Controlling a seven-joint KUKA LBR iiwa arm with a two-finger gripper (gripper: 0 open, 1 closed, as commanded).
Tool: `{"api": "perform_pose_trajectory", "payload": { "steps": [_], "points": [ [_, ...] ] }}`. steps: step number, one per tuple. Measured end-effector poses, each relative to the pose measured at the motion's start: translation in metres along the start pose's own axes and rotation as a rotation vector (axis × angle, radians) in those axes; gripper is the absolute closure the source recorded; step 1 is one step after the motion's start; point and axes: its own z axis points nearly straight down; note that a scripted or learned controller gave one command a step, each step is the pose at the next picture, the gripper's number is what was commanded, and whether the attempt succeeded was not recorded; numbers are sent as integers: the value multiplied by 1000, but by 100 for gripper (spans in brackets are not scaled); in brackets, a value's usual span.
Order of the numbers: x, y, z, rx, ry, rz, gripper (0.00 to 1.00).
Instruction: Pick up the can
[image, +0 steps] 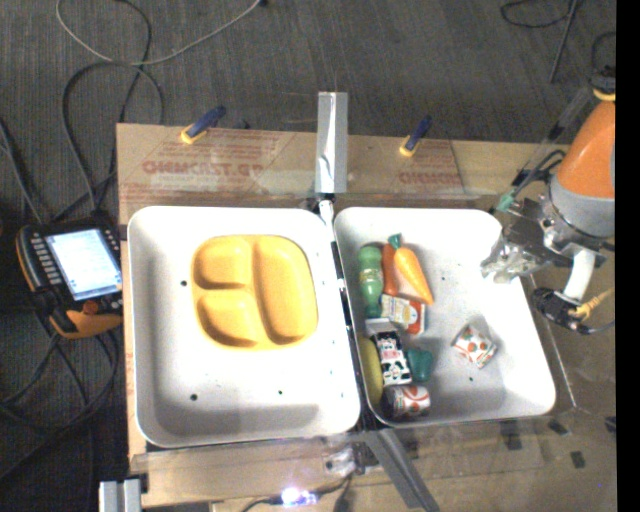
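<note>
You are at the approach step: the can (407, 401) has not been picked up, and it lies on its side at the near edge of the right bin (520, 395), close to that bin's left wall and at the foot of a row of packed items. Just above it sit a small black-and-white carton (392, 360) and a dark green item (419, 363), with a yellow piece (371, 368) alongside. The gripper (507, 258) hangs over the far right corner of the same bin, well apart from the can, and you can see nothing between its fingers; whether they stand wide or narrow you cannot tell from this slanted look. Your next move, as I judge it, calls for a travel across the bin toward its near left corner, then a descent that clears the carton and the bin wall, since the can is crowded on both sides.
</note>
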Motion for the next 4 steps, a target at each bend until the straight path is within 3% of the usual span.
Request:
{"api": "perform_pose_trajectory", "payload": {
  "steps": [1,2,3,4],
  "points": [
    [0,0,0,1,0,0,0],
    [-32,-25,118,10,12,-185,0],
    [-23,-71,131,-27,2,-193,0],
    [-16,-60,107,4,4,15,0]
  ]
}}
